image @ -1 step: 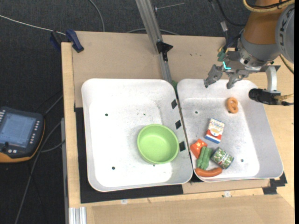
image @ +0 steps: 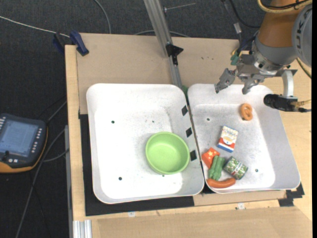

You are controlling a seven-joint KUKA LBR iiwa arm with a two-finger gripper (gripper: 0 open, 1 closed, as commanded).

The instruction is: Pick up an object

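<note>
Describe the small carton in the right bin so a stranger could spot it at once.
Start at the right bin, the one under the gripper. Near its middle lies a small carton, white with red and blue print. It is the only boxy item there, below the orange ring and above the vegetable pile.

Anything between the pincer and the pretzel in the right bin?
No. In the camera view the pincer, fingers open, hangs over the right bin's far edge, and just bare bin floor separates it from the pretzel.
</note>
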